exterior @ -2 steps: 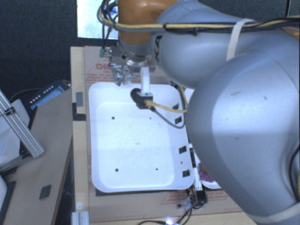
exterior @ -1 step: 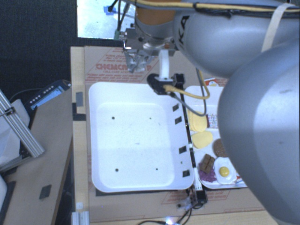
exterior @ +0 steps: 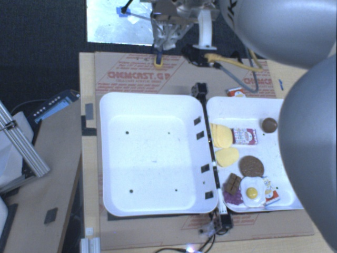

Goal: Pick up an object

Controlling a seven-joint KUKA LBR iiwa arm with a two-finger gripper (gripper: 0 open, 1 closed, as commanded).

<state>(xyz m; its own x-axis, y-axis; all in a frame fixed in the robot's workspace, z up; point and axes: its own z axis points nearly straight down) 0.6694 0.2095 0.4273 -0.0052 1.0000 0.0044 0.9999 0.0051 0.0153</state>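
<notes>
1. Toys crowd the near end of the right bin (exterior: 274, 105), so start your eye there: a fried egg (exterior: 252, 192) sits on a purple piece (exterior: 235, 197), with a dark chocolate block (exterior: 232, 183) touching its left side and a small red-and-white packet (exterior: 271, 194) at its right.
2. Moving farther up that bin, you have a brown round cookie (exterior: 252, 166), a pale yellow slice (exterior: 227, 156) beside it, then a yellow cheese piece (exterior: 221, 136) against the left wall and a red-labelled carton (exterior: 244, 136) next to it.
3. Farther still, a small brown ball (exterior: 269, 124) lies alone near the right side, well apart from the rest.
4. Left bin (exterior: 152, 152) is bare white plastic, nothing to go for there.
5. Way at the far edge, the gripper (exterior: 163, 40) hangs high above the cardboard (exterior: 138, 73), beyond both bins. Its fingers point down and nothing sits between them; whether they are spread or closed, I cannot tell.
6. My call for you: the pick has not begun. Aim for an isolated piece, the ball or the cookie, come straight down over its middle, and avoid the packed near corner where neighbours would block a finger.
</notes>
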